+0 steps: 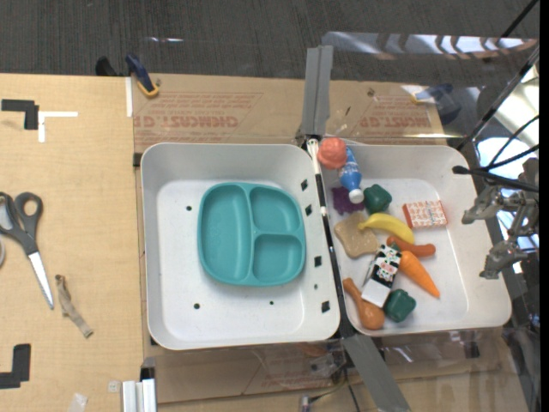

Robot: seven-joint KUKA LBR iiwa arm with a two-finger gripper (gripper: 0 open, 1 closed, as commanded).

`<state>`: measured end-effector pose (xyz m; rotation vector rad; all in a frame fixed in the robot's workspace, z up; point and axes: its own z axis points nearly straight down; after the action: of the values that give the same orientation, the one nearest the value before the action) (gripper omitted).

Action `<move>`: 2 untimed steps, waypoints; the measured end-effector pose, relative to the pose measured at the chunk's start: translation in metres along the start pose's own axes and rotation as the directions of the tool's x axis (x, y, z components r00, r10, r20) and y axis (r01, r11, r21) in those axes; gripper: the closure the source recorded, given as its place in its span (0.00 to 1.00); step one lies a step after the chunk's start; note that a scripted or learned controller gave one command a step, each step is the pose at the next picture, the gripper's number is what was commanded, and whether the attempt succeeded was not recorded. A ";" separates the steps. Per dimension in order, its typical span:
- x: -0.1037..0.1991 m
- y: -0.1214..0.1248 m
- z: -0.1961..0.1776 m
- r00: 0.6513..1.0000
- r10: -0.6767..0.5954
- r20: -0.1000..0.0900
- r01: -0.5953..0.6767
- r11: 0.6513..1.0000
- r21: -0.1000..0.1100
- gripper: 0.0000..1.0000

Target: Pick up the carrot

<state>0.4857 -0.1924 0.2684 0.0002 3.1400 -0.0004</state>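
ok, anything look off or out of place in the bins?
Nothing looks spilled or broken. The toy food is all heaped in the right bin: the carrot lies tilted, partly under the small carton and against the banana. The teal divided plate sits flat in the left bin.

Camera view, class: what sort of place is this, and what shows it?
Probably a robotics lab bench set up for picking trials: two white bins side by side, toy food such as a carrot and banana, and a gripper at the right bin.
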 end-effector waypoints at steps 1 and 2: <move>0.008 0.021 0.177 0.981 0.197 0.000 -0.197 0.981 0.000 0.00; 0.006 0.022 0.167 0.981 0.192 0.002 -0.192 0.981 0.001 1.00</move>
<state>0.4798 -0.1702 0.1010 0.3024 3.1238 -0.0012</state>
